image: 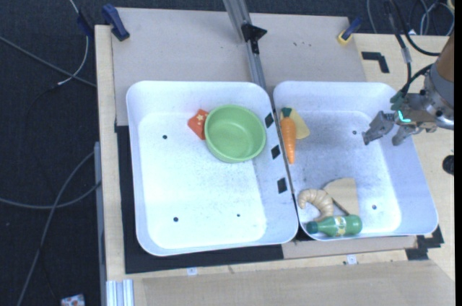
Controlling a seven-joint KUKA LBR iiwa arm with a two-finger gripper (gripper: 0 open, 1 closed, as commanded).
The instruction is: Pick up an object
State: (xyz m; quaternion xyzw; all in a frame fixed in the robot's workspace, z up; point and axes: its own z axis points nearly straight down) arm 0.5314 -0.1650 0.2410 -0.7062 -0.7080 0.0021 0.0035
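Over the right-hand shallow white plastic bin, near its far right wall, the grey two-finger gripper hangs with its jaws spread apart and nothing between them. Taking that bin as the landmark, every candidate lies well away from the jaws: the orange plastic carrot rests along the bin's left wall, touching a pale yellow wedge, and the green plastic bottle lies on its side against the near wall, just beside a tan curved croissant-like toy and a flat beige piece. The round green plastic bowl and a small red-orange object sit left of this bin, in its neighbour.

The likeliest failure is closing on bare bin floor, since nothing lies under the jaws. Near the corner cluster, a finger could land on the bottle and roll it away, or the wall could block one jaw.
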